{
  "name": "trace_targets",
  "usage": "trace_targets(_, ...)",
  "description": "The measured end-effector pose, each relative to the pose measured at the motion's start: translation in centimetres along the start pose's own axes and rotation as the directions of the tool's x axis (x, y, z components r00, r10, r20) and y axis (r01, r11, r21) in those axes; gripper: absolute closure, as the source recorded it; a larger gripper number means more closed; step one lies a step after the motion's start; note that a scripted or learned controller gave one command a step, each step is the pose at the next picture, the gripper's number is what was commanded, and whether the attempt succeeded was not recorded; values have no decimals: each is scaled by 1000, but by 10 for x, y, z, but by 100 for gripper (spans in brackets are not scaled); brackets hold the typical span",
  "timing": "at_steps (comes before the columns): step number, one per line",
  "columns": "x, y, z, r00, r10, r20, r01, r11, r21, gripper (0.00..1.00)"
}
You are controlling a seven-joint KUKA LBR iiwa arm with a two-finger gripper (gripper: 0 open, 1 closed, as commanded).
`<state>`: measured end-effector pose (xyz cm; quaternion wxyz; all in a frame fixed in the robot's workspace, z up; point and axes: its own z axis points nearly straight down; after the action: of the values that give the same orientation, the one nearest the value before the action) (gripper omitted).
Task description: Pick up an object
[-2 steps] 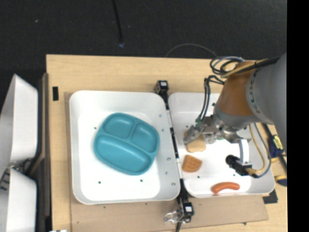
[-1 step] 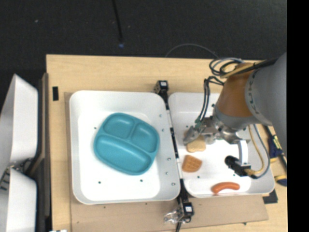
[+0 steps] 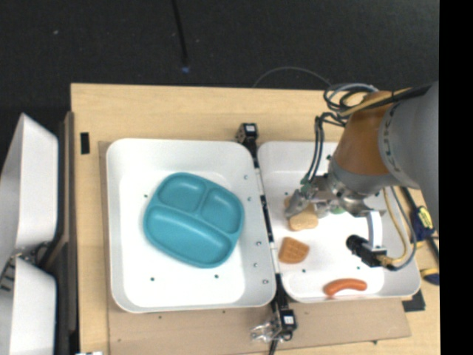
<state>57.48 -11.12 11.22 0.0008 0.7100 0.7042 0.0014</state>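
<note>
In the right bin [image 3: 295, 161] lie three food pieces: a pale tan bread-like piece [image 3: 303, 220], an orange-brown toast-like piece [image 3: 293, 251] below it, and a red-orange sausage [image 3: 345, 288] near the front wall. My gripper [image 3: 304, 205] reaches down from the right, directly over the pale tan piece, its tips touching or nearly touching that piece's top. The arm's grey body and orange band [image 3: 362, 143] hide part of the bin's right side.
The left bin [image 3: 126, 272] holds a teal divided plate [image 3: 194, 218]. A black part [image 3: 364, 249] and cables hang off the wrist over the right bin's right half. Black clamps sit on the divider between bins at back [image 3: 247, 132] and front [image 3: 283, 319].
</note>
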Motion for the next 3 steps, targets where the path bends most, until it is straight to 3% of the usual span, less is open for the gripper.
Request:
trace_targets(2,-8,10,-102,1000,-11,2,11,1000,-4,100)
trace_targets(3,51,10,-114,1000,-16,-1,16,1000,0,100)
